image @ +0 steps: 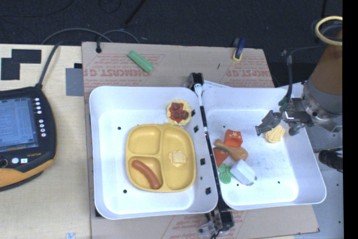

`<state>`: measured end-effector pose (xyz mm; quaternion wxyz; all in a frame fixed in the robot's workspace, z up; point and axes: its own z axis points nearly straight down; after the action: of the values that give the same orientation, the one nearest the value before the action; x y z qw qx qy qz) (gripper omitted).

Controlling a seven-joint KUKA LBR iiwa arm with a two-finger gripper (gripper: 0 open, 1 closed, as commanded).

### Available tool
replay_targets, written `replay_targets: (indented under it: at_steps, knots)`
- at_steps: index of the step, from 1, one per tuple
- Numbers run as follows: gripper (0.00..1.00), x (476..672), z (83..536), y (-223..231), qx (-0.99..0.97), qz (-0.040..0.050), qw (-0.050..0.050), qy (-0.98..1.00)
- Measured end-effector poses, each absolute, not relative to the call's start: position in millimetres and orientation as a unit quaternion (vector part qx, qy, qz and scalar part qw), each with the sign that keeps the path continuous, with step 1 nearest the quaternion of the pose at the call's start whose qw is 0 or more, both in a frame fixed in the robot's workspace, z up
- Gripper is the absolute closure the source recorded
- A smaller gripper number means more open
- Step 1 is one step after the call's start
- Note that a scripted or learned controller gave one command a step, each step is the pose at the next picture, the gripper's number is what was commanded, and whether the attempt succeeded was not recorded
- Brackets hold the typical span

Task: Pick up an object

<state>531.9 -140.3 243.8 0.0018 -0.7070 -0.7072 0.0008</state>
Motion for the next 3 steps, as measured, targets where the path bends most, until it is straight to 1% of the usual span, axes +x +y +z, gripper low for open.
replay_targets:
  at_steps: [1, 2, 3]
  knots:
    - [0.0, 485.4, 431.1, -94.7, -0.705, -0.0053, -0.006, -0.709]
    - [0.0, 476.0, 545.1, -12.3, -0.703, -0.0049, -0.004, -0.711]
    - [1.0, 476.5, 547.2, -14.7, -0.704, 0.0024, 0.002, -0.71]
